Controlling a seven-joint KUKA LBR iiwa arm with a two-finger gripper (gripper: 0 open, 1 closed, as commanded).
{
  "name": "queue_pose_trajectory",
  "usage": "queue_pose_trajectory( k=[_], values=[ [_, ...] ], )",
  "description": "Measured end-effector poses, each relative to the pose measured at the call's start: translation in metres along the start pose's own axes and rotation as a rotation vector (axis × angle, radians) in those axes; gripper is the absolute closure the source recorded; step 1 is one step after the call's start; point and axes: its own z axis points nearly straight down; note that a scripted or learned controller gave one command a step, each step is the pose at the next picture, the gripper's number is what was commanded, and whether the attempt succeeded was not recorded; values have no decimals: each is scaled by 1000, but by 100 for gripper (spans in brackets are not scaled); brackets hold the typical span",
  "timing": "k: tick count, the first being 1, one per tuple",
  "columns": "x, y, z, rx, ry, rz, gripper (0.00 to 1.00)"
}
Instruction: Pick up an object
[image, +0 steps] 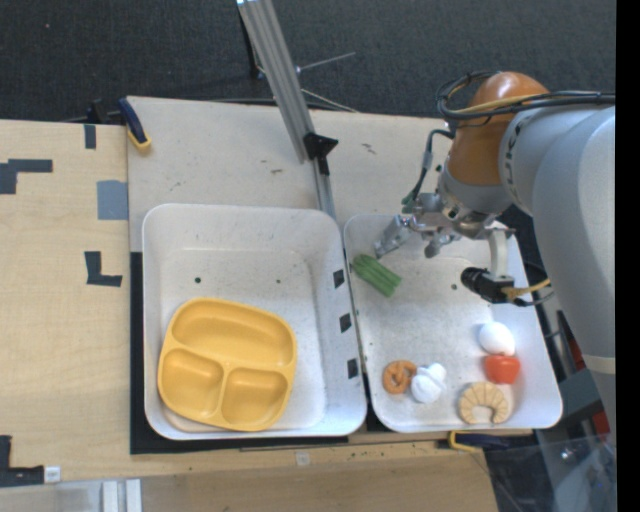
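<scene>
While the grey arm leans in from 3 o'clock, its gripper (405, 250) hangs over the 11 o'clock corner of the right bin (440, 315). Its two fingers are spread apart with nothing between them. A green piece (376, 274) lies just beside the gripper at its 7 o'clock, close to the bin's left wall. I can't tell whether the nearer fingertip touches it.

The other things sit well apart from the gripper, toward the bin's 6 o'clock edge. A brown pretzel (399, 376) lies there with a white lump (429, 383) touching it, and a croissant (485, 402) is at about 5 o'clock. A white egg (496, 337) lies at 4 o'clock, with a red tomato (503, 368) right against it.

Over in the left bin (240, 235), a yellow divided plate (228, 362) fills the 7 o'clock part.
</scene>
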Motion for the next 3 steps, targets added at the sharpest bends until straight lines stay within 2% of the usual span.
queue_pose_trajectory(
  k=[1, 2, 3],
  values=[
    [1, 0, 37, -5, -1, -1, 0],
    [2, 0, 25, -6, 0, -2, 100],
    [2, -2, -18, -11, 0, 1, 100]
  ],
)
